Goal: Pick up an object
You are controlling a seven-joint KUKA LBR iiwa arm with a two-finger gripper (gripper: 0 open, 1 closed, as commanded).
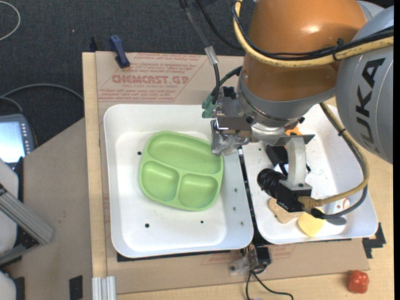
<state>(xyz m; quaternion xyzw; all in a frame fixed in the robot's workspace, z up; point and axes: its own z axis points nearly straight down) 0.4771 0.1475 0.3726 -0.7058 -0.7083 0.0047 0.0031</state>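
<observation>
Green plate [181, 171] mid left bin [119, 186], margins all around.

Reference item: the left white bin [119, 186] on my tabletop [312, 274]. The right white bin [331, 161] touches its right wall. Behind it lies a brown sheet [150, 77] with red print. A blue clamp [119, 50] sits at that sheet's far left corner. A small red object [357, 281] rests well to the bin's front right. A lit screen [12, 139] and a metal rail [25, 214] stand to its left.
</observation>
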